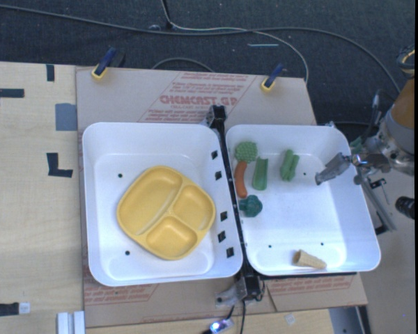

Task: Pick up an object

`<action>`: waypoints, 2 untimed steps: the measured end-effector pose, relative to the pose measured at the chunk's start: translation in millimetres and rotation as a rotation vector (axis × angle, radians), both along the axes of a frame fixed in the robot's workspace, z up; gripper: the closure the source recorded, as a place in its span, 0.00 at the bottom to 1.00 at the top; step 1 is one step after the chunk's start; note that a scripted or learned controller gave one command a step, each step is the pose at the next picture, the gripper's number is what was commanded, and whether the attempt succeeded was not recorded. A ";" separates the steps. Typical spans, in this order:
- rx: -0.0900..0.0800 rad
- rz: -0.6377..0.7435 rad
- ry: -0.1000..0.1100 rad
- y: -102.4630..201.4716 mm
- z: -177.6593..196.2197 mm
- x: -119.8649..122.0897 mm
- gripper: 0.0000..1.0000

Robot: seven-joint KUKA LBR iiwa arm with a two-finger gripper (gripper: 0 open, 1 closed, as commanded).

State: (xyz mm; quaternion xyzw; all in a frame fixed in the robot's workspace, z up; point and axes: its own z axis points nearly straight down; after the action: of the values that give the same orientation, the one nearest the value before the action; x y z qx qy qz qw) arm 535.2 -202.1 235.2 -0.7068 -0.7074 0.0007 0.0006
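In the right bin lie several small toy foods. A light green broccoli and an orange carrot sit by the left wall, with a dark green floret just below them. Two green sticks lie further right, and a tan wedge rests near the front wall. My gripper hangs over the bin's right side, to the right of the green sticks. It is open, with one grey finger slanting down-left and nothing between the fingers.
The left bin holds a yellow divided plate. A black divider with clips runs between the bins. Both bins rest on a cardboard sheet held by two yellow-blue clamps at the back.
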 end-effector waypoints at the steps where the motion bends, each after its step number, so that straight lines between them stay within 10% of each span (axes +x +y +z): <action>1: 0.000 0.000 0.004 3.8 -45.5 -5.8 0.00; 2: 0.000 0.000 0.003 3.5 -89.7 -2.1 0.00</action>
State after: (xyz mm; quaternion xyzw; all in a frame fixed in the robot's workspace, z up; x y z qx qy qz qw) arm 533.1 -198.6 145.5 -0.7068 -0.7074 0.0016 0.0015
